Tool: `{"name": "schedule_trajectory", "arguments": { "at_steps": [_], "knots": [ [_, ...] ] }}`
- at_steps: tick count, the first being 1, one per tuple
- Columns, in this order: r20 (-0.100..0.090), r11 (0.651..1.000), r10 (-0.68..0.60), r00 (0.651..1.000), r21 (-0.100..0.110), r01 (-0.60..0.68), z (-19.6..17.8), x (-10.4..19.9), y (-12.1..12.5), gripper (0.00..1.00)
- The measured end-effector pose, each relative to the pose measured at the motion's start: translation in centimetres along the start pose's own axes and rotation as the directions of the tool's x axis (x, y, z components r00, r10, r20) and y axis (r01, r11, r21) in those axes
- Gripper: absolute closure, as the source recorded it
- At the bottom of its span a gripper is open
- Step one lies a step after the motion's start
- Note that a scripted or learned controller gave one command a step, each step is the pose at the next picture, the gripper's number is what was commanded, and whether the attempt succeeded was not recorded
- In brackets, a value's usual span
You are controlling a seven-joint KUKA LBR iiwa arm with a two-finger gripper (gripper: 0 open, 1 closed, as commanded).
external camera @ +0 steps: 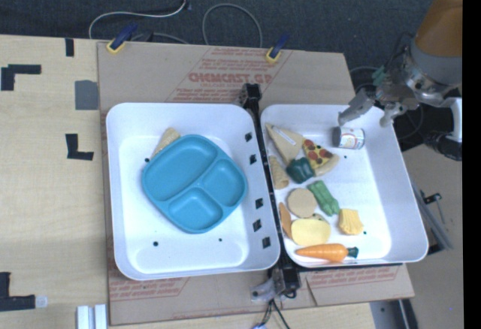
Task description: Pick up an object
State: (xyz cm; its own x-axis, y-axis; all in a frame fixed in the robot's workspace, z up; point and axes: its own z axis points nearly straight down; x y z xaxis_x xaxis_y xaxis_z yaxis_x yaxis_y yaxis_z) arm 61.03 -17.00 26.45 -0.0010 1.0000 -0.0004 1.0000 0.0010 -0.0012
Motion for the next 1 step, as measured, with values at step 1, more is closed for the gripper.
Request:
{"name": "schedule_trajectory", "arguments": {
  "at_steps": [1],
  "knots": [
    [-0.002,1.0,-0.002,1.0,0.01,0.002,13.5,2.18,3.1,0.0]
  ]
}}
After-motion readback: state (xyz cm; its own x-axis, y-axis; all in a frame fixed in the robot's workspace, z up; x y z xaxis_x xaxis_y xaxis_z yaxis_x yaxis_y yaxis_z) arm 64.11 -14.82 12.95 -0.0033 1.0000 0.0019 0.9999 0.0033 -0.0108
